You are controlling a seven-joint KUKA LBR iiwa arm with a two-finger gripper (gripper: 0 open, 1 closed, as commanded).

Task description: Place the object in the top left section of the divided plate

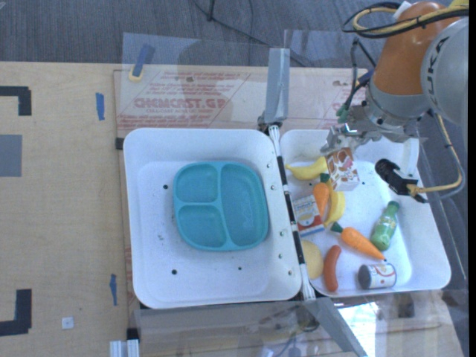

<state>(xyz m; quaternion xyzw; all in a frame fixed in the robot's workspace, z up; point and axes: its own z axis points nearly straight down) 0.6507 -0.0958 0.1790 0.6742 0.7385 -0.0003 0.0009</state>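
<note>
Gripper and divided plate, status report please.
Gripper over right bin, above small carton; grasp unclear. Divided plate in left bin. Nothing blocking it.

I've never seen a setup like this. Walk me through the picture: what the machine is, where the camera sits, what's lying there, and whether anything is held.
The camera is fixed above a bench, looking down at a slant. The grey and orange thing at upper right is a robot arm; its gripper hangs over the right bin.

The left bin holds a turquoise divided plate, with nothing in its sections.

The right bin holds toy food: a small carton just below the gripper, a banana, two carrots, a green bottle, a sausage, a can and a small packet.

Whether the carton is actually gripped is unclear from this view.
</note>
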